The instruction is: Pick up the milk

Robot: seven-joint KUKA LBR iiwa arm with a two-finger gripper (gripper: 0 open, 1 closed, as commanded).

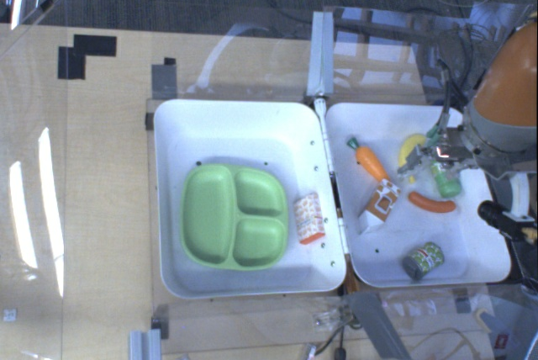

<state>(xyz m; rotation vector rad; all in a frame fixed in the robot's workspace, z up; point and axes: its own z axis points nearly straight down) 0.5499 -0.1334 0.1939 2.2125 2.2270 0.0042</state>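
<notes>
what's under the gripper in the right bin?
Under the gripper in the right bin: a green object and a yellow one, both partly covered, so I can't identify either. The milk carton lies apart, uncovered.

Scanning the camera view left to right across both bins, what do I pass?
green divided plate → small snack packet → carrot → milk carton → green can → sausage
</notes>
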